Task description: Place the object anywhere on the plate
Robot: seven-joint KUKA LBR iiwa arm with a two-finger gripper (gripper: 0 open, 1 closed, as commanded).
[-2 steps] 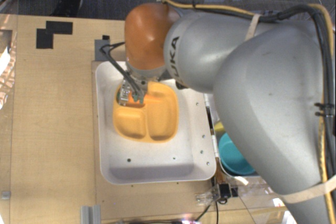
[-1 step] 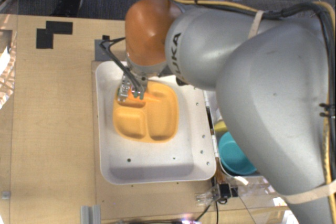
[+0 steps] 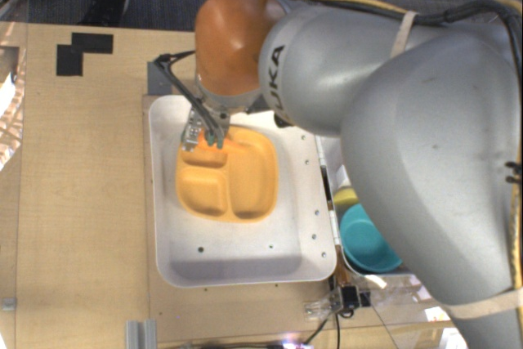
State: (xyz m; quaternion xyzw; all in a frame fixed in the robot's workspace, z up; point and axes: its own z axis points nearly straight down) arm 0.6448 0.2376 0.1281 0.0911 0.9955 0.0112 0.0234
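You see the gripper (image 3: 204,136) low over the plate's (image 3: 245,184) top-left compartment, with something orange-green at its fingertips; too small to tell whether it is held. The yellow plate spreads below and right of the gripper, inside the left bin (image 3: 237,270). Far right of the gripper and lower, a teal bowl (image 3: 368,245) and a yellow object (image 3: 345,197) sit in the other bin, partly under the arm (image 3: 392,94).

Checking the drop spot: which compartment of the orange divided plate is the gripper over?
The gripper sits over the small compartment at the far left corner of the orange divided plate, not the nearer small one or the long right one.
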